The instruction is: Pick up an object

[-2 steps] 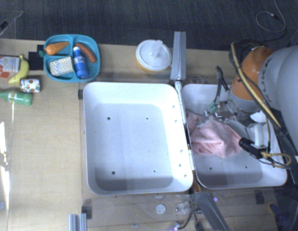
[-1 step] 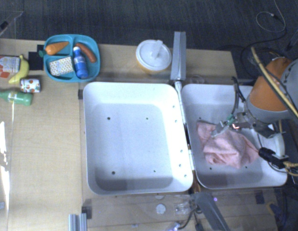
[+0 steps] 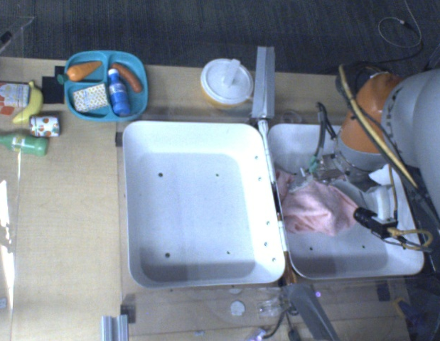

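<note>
Arm (image 3: 408, 112) is the nearest thing to the camera: grey bulk and orange band fill the upper right, cables looping over the right bin (image 3: 326, 258). Gripper (image 3: 315, 170) sits low in that bin, at its upper middle; whether it is spread or closed cannot be told, as wrist and cabling cover it.

Pink cloth (image 3: 315, 208), crumpled, lies directly below and touching or nearly touching the gripper tip, bunched against the bin's left wall. No cloth is visibly lifted or pinched.

Judgement: step in hand is the descent or grasp attempt on the cloth. Next move calls for closing on a raised fold, then a straight lift to check it comes away.

Further out: left bin (image 3: 195, 204), well apart.
</note>
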